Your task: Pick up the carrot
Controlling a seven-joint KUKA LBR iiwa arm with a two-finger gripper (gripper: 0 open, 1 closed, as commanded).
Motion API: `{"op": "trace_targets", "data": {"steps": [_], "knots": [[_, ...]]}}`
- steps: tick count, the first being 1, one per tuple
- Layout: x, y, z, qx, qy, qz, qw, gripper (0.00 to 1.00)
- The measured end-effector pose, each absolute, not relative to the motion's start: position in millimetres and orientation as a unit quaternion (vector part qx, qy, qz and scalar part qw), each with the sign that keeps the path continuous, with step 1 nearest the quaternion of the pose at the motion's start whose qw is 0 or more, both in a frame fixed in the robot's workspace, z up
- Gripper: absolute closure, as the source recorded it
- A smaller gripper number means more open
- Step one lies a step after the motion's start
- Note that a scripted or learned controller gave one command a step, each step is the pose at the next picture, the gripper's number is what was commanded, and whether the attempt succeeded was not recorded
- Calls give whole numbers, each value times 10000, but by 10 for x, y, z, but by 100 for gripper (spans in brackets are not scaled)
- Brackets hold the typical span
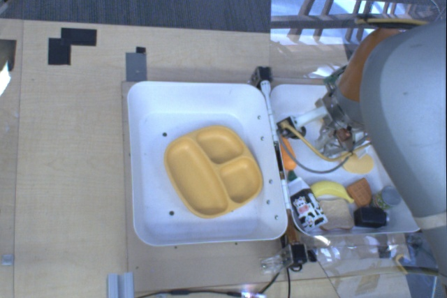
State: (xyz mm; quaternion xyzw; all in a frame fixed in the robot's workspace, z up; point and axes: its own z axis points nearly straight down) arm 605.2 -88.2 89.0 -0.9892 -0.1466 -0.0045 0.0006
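Two white bins [140,150] are seen on the worktop [63,171]. One yellow tray [211,169] is held in the left bin; one carrot [287,154] and one banana [332,190] are seen in the right.

**Carrot: position and pose**

Slim orange carrot-shaped toy [287,155], apparently plastic, lying flat in the right-hand shallow white bin [307,95]. It sits hard against that bin's left wall, at about 9 o'clock from the bin's centre, just beside the divide between the two bins. The long axis runs roughly 12 to 6 o'clock, parallel to the wall. Only a narrow strip of orange is visible. The upper end sits near a dark piece at about 12 o'clock from it; whether that piece belongs to the carrot cannot be told. Which end is the tip is also unclear.
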Motion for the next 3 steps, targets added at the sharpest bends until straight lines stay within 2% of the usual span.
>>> {"op": "trace_targets", "data": {"steps": [1,2,3], "knots": [[6041,-895,874,-9892,-1464,-24,6,0],[5636,-821,885,-9860,-1667,-47,-7,0],[5230,-1445,885,-9932,-1166,-44,-5,0]]}}
